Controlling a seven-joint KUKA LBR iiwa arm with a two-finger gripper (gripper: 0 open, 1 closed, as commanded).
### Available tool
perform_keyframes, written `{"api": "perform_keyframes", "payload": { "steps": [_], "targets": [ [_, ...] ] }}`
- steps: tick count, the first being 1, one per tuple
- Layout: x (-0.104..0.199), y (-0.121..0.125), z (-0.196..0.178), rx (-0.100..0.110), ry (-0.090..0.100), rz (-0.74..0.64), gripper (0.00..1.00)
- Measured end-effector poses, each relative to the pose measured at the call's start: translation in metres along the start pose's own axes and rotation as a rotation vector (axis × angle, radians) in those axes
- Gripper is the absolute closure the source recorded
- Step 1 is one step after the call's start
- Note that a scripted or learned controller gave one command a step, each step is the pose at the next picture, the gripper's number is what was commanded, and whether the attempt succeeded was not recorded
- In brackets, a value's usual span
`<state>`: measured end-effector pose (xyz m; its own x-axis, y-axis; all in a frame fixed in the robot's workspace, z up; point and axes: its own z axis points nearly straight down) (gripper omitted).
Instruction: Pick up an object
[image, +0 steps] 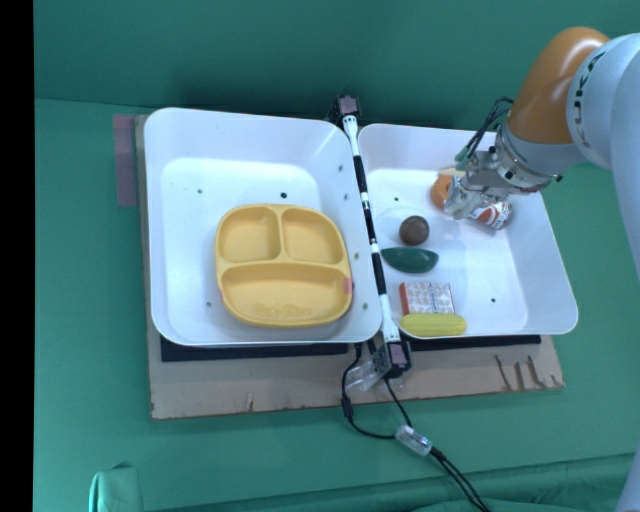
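Note:
My gripper (463, 203) is low in the back of the right bin (520, 290), coming in from the right. It sits right over an orange fruit (441, 188) and a small white and red can (493, 214) lying on its side. Whether anything is between its fingers is hidden by the wrist. Further forward in the same bin lie a brown ball (414, 230), a dark green avocado-shaped piece (410, 260), a small patterned box (427, 297) and a yellow corn cob (433, 324).
The left bin (190, 190) holds a yellow divided plate (283, 264). A black and white bar (366, 215) runs along the seam between the bins. Cables (400, 425) trail off the front of the cardboard base.

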<state>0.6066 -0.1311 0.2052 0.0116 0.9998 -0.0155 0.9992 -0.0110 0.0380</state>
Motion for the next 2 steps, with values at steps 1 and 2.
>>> {"api": "perform_keyframes", "payload": {
  "steps": [1, 2],
  "targets": [
    [-0.0001, 0.0889, -0.1729, 0.023, 0.009, -0.006, 1.00],
    [-0.0005, 0.0887, -0.1724, 0.024, 0.008, -0.006, 0.00]
  ]
}}
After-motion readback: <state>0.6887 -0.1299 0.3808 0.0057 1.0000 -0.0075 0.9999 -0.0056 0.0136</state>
